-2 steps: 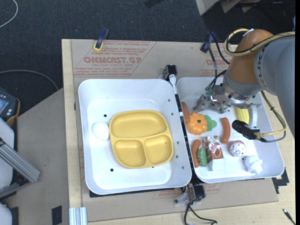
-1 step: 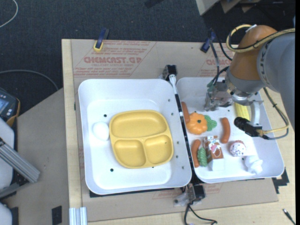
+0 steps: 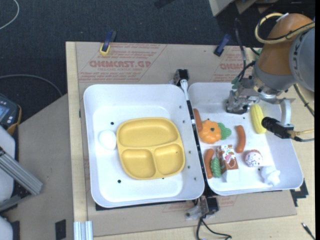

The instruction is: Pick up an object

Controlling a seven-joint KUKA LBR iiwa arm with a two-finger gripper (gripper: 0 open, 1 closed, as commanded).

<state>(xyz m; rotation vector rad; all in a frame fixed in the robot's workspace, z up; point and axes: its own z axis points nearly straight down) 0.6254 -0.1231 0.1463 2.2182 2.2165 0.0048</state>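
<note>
Right bin point(image 3: 287, 176): corn point(image 3: 257, 118) lengthwise front-to-back

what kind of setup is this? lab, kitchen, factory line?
Most likely a robotics lab test bench. A robot arm reaches over two white bins, clamped onto a cardboard-covered bench. The items are toy food and a yellow divided tray, with loose cables around.

The arm point(image 3: 287, 44) is cut off by the right edge. Its pincer point(image 3: 238, 105) hangs low over the far part of the right bin point(image 3: 287, 176), too dark and small to tell how its tips stand. It covers the bin floor beneath it. The small boxed item point(image 3: 229, 158) among the toy foods carries print too small to read. At the left edge, a dark device point(image 3: 7, 115) shows partly.
</note>
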